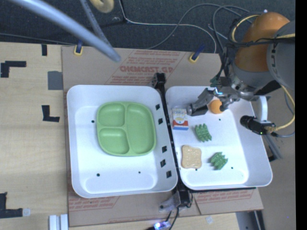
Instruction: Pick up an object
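My gripper (209,103) hangs over the upper part of the right bin (249,143), reaching in from the right. A small orange ball (217,107) sits right at the gripper, partly covered by it; whether it is gripped or just lies beneath, I cannot tell. Further down in the same bin lie a small red, white and blue carton (180,119), a green leafy piece (203,132), a slice of toast (191,157) and a second green leafy piece (218,161).
The left bin (84,143) holds a green divided plate (126,128). A black divider (165,128) runs between the two bins. Cables trail across the dark area behind the bench.
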